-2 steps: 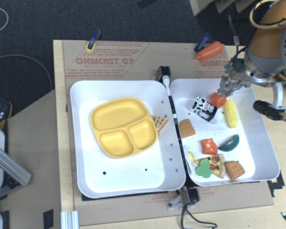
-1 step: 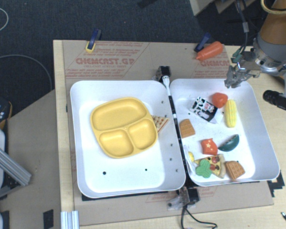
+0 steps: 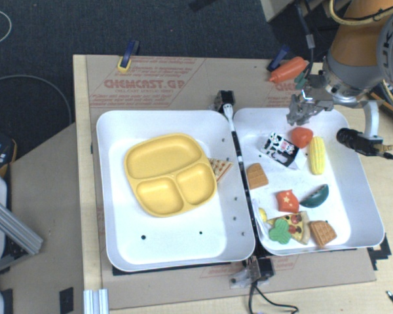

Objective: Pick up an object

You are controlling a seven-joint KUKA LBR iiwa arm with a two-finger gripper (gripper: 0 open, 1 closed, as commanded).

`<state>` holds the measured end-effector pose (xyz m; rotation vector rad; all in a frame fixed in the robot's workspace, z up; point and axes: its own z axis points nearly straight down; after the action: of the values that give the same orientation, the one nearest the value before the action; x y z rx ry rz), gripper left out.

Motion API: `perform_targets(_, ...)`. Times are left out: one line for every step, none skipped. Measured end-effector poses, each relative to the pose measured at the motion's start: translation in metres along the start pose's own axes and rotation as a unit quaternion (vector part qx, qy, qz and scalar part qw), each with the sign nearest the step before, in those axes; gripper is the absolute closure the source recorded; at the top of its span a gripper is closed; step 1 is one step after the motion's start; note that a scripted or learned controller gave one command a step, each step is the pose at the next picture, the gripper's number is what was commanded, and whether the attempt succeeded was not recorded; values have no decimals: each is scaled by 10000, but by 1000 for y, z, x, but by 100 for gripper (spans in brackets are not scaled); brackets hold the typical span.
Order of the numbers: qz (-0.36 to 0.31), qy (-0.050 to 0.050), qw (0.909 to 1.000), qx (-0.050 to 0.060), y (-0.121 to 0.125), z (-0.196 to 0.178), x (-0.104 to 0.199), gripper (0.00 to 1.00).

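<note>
**Two bins, arm above the right one**

Two white bins sit side by side. Nearest in the right bin (image 3: 363, 195) lie a toast slice (image 3: 322, 233) and pizza (image 3: 289, 227), then a red piece (image 3: 287, 201), a teal wedge (image 3: 315, 195), a cracker (image 3: 256, 176), corn (image 3: 317, 155), a cow-print carton (image 3: 280, 149) and a tomato (image 3: 301, 137). The left bin (image 3: 111, 175) holds a yellow tray (image 3: 169, 173) with a waffle (image 3: 219, 169) beside it. Farthest, the arm reaches in from the right, its gripper (image 3: 300, 114) hanging just above the tomato; whether it is clenched or released, I cannot tell.

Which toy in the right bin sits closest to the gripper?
The red tomato, directly below the gripper at the bin's far end. The corn and cow-print carton lie slightly farther off.
</note>
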<state>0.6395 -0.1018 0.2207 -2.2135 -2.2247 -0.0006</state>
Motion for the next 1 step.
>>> perform_targets(-7,5,10000,-3,-14,-11,57,100)
